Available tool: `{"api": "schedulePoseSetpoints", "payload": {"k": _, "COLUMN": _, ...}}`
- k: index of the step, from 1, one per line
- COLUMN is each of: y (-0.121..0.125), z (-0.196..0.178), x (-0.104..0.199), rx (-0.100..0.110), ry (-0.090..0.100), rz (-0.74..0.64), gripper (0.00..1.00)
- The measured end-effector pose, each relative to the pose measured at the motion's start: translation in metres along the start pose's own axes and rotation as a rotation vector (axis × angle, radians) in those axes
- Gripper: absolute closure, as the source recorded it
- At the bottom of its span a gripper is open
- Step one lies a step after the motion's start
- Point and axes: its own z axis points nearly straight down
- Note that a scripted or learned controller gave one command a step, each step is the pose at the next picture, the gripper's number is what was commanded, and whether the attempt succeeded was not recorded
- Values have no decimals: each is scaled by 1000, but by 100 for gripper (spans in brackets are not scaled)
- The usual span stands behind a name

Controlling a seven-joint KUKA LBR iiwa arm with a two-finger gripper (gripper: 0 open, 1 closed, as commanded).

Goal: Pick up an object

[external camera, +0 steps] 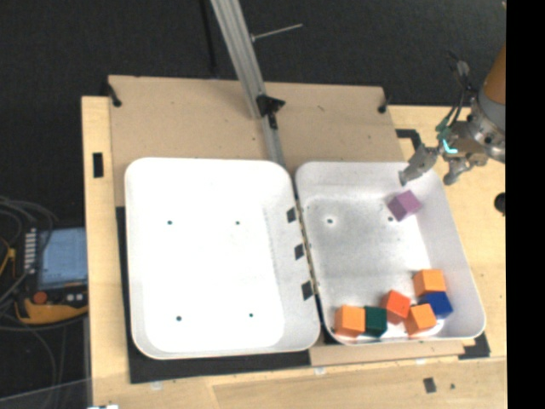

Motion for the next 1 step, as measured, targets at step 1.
{"api": "schedulePoseSetpoints", "payload": {"k": 1, "y": 0, "z": -3, "x": -1, "rx": -4, "ry": -4, "rz": -2, "gripper": 0}}
